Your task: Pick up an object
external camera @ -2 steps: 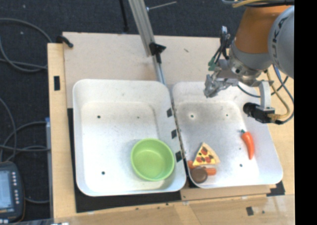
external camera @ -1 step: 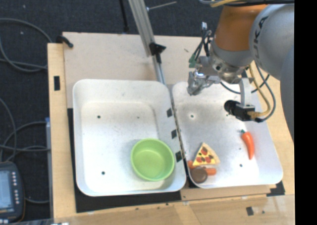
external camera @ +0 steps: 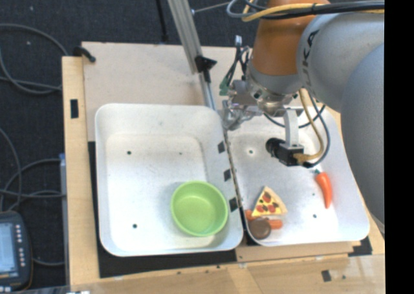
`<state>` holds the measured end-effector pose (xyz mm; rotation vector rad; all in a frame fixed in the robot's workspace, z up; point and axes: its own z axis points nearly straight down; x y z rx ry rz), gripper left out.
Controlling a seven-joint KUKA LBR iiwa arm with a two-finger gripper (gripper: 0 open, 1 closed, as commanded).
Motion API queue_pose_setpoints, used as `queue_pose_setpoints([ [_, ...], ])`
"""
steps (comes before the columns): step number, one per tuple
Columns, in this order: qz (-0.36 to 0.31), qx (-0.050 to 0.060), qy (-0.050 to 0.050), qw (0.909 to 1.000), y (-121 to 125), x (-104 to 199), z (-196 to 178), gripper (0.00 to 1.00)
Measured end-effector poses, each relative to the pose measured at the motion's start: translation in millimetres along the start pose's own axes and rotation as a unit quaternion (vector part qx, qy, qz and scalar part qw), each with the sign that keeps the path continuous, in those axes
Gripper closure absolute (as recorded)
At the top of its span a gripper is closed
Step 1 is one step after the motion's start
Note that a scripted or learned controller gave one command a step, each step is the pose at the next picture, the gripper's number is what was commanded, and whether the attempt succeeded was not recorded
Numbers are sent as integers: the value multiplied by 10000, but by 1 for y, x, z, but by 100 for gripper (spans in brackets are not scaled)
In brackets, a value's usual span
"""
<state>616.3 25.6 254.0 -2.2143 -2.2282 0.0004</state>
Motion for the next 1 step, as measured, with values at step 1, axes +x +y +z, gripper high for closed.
queue_pose_setpoints([
  [1, -6, 2, 2, 10000, 1, 61, 10, 100],
])
